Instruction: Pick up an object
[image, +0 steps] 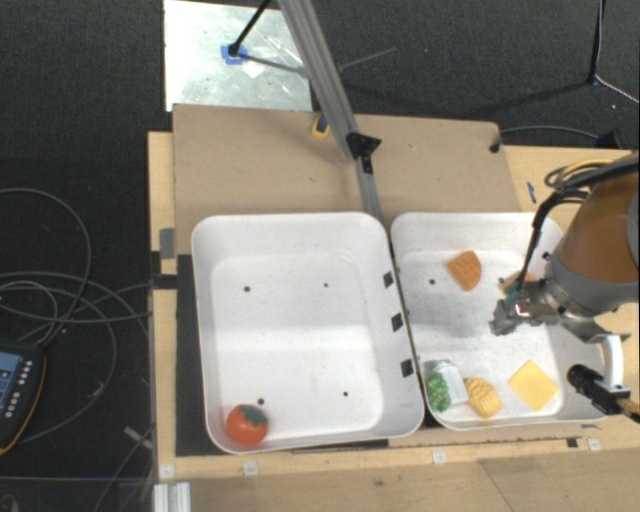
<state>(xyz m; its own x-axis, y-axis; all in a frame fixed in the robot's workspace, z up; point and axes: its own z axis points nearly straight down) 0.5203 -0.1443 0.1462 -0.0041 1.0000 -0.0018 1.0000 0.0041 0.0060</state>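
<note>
My gripper (507, 318) hangs over the right bin (440, 235), near its right-hand middle, with the orange-banded arm behind it. An orange bread-like piece (464, 270) lies up and to the left of the gripper. A yellow cheese slice (533, 385) lies below it near the bin's front right. A small waffle-like yellow piece (483, 397) and a green and white packet (441, 385) sit at the bin's front. A red tomato (246, 425) rests in the front left corner of the left bin (290, 235). Nothing visible sits between the gripper's tips.
A grey pole (330, 80) slants from the top of the view down to the gap between the bins. Black clips (397, 322) line the divider where the bins meet. Cables lie on the floor at left.
</note>
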